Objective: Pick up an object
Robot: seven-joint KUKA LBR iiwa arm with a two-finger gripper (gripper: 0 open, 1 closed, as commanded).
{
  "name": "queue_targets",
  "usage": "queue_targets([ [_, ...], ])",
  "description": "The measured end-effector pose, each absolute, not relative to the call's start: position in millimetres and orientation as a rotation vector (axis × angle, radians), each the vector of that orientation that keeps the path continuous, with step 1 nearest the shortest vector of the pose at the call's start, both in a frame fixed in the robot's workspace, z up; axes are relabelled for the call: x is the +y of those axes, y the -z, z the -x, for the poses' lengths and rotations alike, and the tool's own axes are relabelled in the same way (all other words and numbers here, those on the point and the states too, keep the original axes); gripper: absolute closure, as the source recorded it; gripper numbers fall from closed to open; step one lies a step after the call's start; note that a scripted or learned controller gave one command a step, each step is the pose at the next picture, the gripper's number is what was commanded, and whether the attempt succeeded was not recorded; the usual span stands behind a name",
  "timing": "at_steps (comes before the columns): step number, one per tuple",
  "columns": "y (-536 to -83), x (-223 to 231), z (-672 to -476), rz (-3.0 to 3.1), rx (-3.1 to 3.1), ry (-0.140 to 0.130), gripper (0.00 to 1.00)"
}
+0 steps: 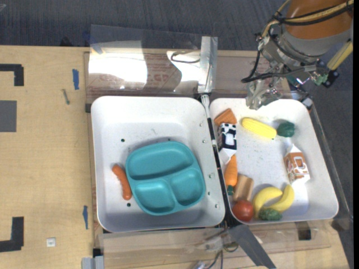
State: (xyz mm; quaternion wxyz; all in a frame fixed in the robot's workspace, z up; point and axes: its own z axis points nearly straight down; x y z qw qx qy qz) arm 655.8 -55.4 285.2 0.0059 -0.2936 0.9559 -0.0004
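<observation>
Just below the gripper [261, 97], corn cob [258, 128] lies nearly crosswise

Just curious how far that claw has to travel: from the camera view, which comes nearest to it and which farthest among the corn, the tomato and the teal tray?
Measured from the claw:
1. Corn, right bin, just below the claw.
2. Tomato, right bin's front edge.
3. Teal tray, left bin.

Tan wooden bench [39, 167] with black markings, dark grey floor [140, 4] behind
</observation>
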Motion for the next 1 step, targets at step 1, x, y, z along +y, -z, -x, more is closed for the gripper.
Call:
queue_targets([
  [1, -250.3, 3.8, -667.4, 0.842, 3.023, -0.005, 1.0],
])
